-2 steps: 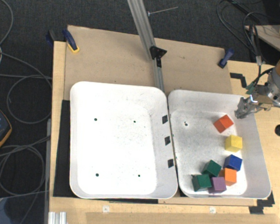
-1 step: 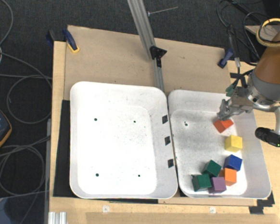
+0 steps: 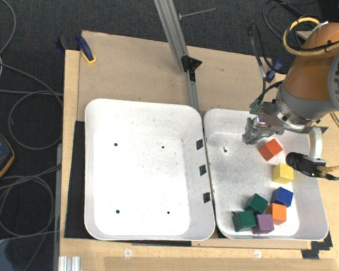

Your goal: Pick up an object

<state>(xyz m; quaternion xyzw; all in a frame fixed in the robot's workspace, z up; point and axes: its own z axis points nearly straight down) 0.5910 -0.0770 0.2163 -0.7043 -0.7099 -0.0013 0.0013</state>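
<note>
Nearest the right bin's [image 3: 225,165] front edge, left to right: two green blocks [image 3: 251,211], purple block [image 3: 264,223], orange block [image 3: 278,212], blue block [image 3: 282,197]; yellow block [image 3: 283,172] farther back by the right wall. Gripper [image 3: 256,132] sits over that bin's back half, red-orange block [image 3: 270,150] just beside it toward the right wall, not visibly between fingers; grip state can't be told. Left bin [image 3: 96,173] adjoins.

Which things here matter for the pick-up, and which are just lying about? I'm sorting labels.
For the job: claw; red block; yellow block; blue block; orange block; purple block; green blocks; right bin.

Lying about: left bin; blue clamp; floor cables.
</note>
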